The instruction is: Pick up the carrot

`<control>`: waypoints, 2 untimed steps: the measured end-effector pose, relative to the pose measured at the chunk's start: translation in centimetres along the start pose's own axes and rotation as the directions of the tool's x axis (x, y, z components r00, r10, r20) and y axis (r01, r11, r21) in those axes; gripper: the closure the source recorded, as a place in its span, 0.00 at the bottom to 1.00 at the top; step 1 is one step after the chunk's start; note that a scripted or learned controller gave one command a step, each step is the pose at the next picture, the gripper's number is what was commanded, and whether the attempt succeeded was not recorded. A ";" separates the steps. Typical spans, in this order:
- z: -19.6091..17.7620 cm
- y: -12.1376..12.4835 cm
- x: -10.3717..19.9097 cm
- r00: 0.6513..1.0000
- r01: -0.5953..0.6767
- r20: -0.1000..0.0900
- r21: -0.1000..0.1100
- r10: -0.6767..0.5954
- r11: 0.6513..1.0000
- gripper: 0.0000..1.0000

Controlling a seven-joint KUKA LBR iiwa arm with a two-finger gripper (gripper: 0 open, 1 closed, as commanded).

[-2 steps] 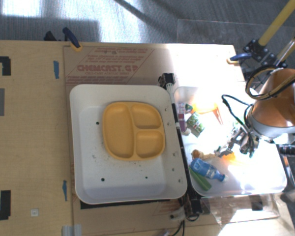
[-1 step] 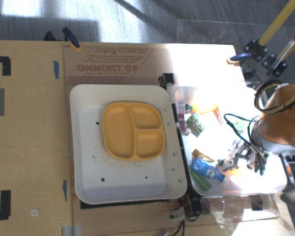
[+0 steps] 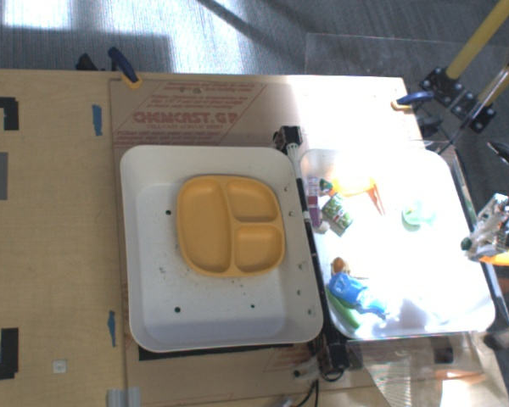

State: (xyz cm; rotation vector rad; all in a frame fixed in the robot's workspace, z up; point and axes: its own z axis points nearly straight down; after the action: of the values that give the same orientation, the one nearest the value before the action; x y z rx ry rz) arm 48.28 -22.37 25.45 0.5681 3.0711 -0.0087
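Two shallow white bins are seen side by side on a cardboard-covered bench. The left white bin (image 3: 144, 295) bears a yellow plastic plate with three compartments (image 3: 231, 225), which is set near the bin's middle. The right white bin (image 3: 458, 303) is washed out by strong light, so that much of its floor is hard to read.

The small orange carrot with a pointed tip (image 3: 376, 196) is found in the upper part of the right bin, lying at a slant just beside a pale yellow-orange object (image 3: 355, 185) whose form is lost in the glare. A pale green round item (image 3: 414, 217) lies to its right, a small green-and-red packet (image 3: 335, 216) to its lower left, and a blue toy figure (image 3: 352, 293) rests near the bin's lower left corner.

The two-finger gripper (image 3: 489, 231) is seen at the right bin's right edge, well apart from the carrot; whether it is open or closed cannot be told (it is small and partly glare-lit here).

The approach is judged not yet begun. A miss could be caused by the carrot's thin, tapered form, off which the tool may slip. The neighbouring yellow-orange object could be nudged or taken instead, being so close and so alike in colour.
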 end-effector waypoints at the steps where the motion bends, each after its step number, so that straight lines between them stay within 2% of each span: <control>1: -11.4 7.5 2.5 0.998 0.057 0.002 -0.007 -0.057 0.998 1.00; 2: 3.8 13.0 5.6 0.994 -0.109 -0.029 0.001 0.108 0.994 1.00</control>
State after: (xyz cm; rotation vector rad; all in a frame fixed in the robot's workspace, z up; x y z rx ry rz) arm 47.81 -8.24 21.53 0.7406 3.0627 0.0025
